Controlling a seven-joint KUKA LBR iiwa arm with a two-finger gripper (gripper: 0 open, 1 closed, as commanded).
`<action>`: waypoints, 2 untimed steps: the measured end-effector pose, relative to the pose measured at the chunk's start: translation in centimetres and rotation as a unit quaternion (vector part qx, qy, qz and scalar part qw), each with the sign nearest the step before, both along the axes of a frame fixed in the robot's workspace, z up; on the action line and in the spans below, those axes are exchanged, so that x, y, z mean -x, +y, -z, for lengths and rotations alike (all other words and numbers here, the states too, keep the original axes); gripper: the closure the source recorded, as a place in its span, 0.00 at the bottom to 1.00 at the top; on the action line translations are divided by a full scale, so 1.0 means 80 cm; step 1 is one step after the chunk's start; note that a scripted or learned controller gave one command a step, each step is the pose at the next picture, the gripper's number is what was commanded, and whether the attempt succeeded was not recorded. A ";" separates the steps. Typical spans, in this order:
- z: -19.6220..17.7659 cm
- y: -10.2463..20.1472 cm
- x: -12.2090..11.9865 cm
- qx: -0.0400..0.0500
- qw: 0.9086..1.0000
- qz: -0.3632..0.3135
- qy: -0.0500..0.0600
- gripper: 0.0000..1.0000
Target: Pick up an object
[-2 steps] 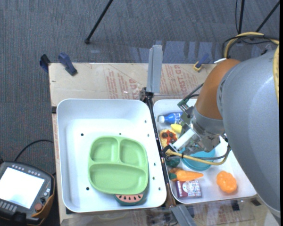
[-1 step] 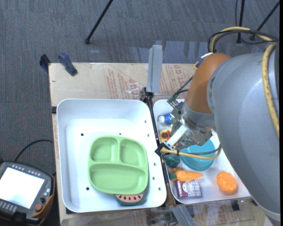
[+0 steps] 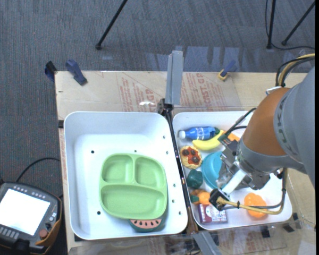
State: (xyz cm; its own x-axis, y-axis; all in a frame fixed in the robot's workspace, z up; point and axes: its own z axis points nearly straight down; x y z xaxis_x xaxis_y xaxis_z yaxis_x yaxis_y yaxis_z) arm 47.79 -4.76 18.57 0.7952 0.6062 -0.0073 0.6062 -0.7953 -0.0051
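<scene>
1. Largely masked by the grey arm (image 3: 290, 124) and its orange band (image 3: 263, 122): gripper (image 3: 228, 167), low over the middle of the right bin (image 3: 212, 118). Cannot tell whether released or clenched, nor whether anything is grasped.
2. Directly under the gripper: teal bowl (image 3: 211, 166), its right side hidden.
3. Near the bin's front right corner: orange ball (image 3: 255, 203), its upper edge covered by the wrist.
4. At the far left end of the same bin: blue bottle (image 3: 198, 133) on its side, with a banana (image 3: 208, 142) touching its near side. At the banana's right tip, a small orange piece (image 3: 233, 137), mostly hidden by the arm and too little on show to name.
5. Against the left wall: round tart-like toy (image 3: 191, 156) with red and dark spots, touching the bowl's rim. Just nearer, a dark green thing (image 3: 194, 178), shape hard to make out, and an orange thing (image 3: 202, 197), partly hidden.
6. At the front edge: maroon box (image 3: 211, 214), label too small to read.
7. In the left bin (image 3: 82, 142): green divided plate (image 3: 133, 187), lying flat, with a watermelon-slice toy (image 3: 147, 223) partly tucked under its near rim.
8. Round about: cardboard sheet (image 3: 111, 89) under both bins, blue clamp (image 3: 75, 72) at its far left corner, grey upright post (image 3: 174, 84) between the bins, and a pendant with a bright screen (image 3: 21, 211) on the floor, cut off by the lower left edge.
</scene>
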 end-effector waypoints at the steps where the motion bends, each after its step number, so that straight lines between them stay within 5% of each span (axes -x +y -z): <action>1: 0.060 -0.051 0.007 -0.001 1.000 0.017 0.003 1.00; 2: 0.011 -0.101 -0.083 0.000 0.997 0.081 -0.003 1.00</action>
State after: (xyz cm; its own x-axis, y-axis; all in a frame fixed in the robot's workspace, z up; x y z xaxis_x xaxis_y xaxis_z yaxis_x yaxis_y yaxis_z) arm 54.40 -12.82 17.68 0.8825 0.4703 -0.0027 0.4702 -0.8825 -0.0028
